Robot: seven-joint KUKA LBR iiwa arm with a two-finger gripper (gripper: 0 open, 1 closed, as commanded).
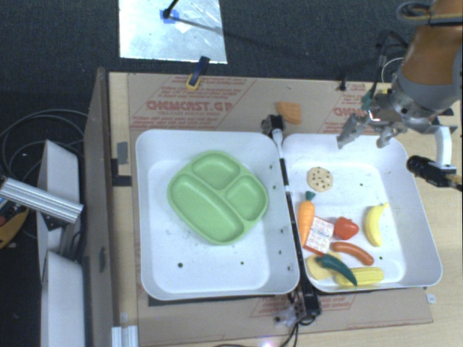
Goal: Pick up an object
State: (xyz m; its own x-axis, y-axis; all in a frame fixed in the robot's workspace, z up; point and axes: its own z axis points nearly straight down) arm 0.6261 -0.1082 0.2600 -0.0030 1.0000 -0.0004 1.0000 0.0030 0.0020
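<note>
Toy food pieces lie grouped in the right shallow white bin, toward its near half: a round tan cookie with dark specks, an orange plastic carrot with a green top, a small white packet with red print too small to read, a red plastic tomato-like piece, a yellow plastic banana, a reddish-brown sausage, a dark green pepper-like piece and a yellow corn cob. None is lifted. Beside it, the left shallow white bin holds a pale green divided plate. Under both bins lies a brown cardboard sheet printed in red "CHEMCAST GP". Past the bins sits a small orange block. Above the right bin's far right corner hangs the end effector, its two fingers spread apart, pinching nothing.
</note>
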